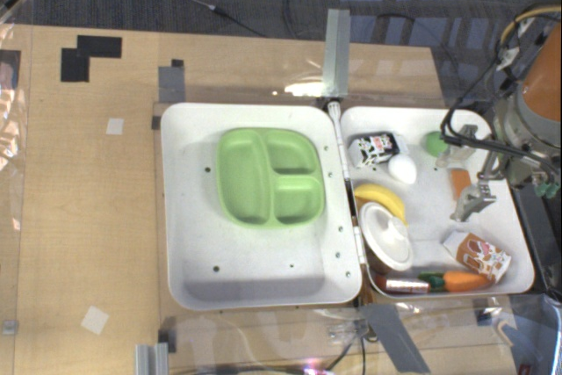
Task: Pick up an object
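You are looking down at a slant on a pale wooden counter (88,215) that carries two shallow white bins side by side. The left bin (193,277) holds a green divided plate (268,176) lying flat near its middle, with three compartments.

The right bin (518,272) holds the small things you could pick. Near its upper left sits a black-and-white cow-patterned item (373,148), and a white egg-shaped object (403,169) touches its lower right. Just below them lies a yellow banana (383,198), with a white bowl (387,234) against its lower side. Along the bin's front wall lie a dark red tube-like item (400,284) and an orange carrot (463,281), end to end. A small brown and white carton (479,255) lies tilted just above the carrot. A green round object (434,142) sits near the upper right, and an orange block (460,183) lies below it.

The grey arm (531,114) reaches in from the right, with cables looped around it. Its end effector (470,205) hangs over the right part of the right bin, just beside the orange block and above the carton. Its fingers appear close together, with nothing between them.
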{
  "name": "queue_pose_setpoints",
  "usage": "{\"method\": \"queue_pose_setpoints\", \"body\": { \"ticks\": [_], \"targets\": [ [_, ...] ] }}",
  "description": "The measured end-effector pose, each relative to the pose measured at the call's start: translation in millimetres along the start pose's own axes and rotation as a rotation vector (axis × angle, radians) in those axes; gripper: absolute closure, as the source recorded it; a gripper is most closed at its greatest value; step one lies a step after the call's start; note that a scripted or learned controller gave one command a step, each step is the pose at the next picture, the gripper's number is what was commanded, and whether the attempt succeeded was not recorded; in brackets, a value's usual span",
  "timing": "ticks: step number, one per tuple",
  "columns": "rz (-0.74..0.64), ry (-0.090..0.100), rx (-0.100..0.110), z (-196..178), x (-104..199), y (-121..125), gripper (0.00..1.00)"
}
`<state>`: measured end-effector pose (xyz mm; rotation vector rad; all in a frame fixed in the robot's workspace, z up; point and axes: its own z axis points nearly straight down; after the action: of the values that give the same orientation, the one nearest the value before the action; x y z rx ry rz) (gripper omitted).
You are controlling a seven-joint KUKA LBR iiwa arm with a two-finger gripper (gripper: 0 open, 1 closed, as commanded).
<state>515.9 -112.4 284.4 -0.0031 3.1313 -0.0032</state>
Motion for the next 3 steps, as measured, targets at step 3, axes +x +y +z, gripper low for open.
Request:
{"method": "queue_pose_setpoints", "body": {
  "ticks": [3],
  "targets": [
    [0.055, -0.006, 0.003, 194, -2, -1, 0.0]
  ]
}}
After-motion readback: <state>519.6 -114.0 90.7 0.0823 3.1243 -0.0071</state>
